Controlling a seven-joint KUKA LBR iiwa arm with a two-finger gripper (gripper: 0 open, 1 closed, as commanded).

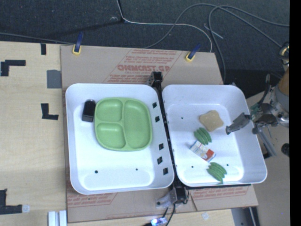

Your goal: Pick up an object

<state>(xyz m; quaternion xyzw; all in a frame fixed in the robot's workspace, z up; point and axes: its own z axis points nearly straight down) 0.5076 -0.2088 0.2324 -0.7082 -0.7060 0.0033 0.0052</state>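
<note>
Task barely started: nothing lifted yet. The hand [231, 128] is reaching in over the right bin [235, 95] at its right rim, carrying nothing; can't tell how far it is open. Candidate objects are all lying in that bin: tan sponge-like block [211, 120] nearest, upper green pod [203, 135], small red-white packet [203, 150], lower green pod [217, 170]. Left bin [75, 126] is holding a green divided plate [123, 124] and a black block [88, 110]. Cardboard sheet [141, 62] is reading "CHEMCAST GP"; packet print unreadable.
</note>
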